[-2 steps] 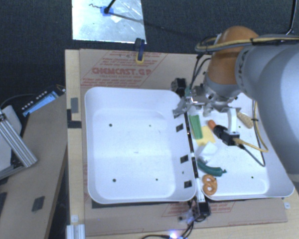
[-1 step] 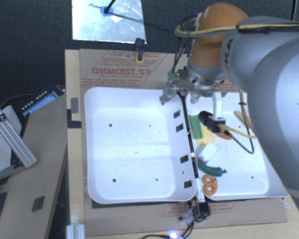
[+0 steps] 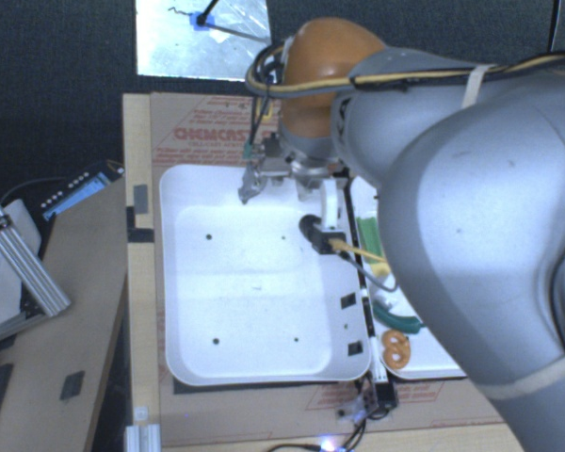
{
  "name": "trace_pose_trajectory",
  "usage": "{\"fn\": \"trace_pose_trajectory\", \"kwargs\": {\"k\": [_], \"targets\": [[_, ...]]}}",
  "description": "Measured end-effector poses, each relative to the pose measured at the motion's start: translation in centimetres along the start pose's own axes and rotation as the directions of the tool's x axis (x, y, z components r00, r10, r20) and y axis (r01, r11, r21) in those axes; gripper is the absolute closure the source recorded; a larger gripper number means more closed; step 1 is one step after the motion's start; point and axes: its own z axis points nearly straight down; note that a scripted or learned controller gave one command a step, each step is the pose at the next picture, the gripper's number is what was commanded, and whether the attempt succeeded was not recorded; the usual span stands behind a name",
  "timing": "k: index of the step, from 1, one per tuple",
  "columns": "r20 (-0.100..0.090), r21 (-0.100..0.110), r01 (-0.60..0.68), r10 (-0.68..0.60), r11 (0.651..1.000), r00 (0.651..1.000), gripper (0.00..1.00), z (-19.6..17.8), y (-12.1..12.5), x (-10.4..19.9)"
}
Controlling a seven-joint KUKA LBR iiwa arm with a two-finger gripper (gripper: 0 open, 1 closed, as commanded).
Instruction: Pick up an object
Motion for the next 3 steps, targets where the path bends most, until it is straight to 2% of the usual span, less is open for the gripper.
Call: {"fn": "trace_pose_trajectory", "kwargs": {"k": [1,2,3], "targets": [[0.001,0.004,-0.005,0.005,1.0,1.0,0.0,6.2,-0.1,-1.9],[0.0,0.002,-0.003,0.003,1.0,1.0,1.0,5.0,0.0,-1.9],[0.0,0.002,-0.002,0.002,1.0,1.0,1.0,3.2,-0.1,-0.8]]}}
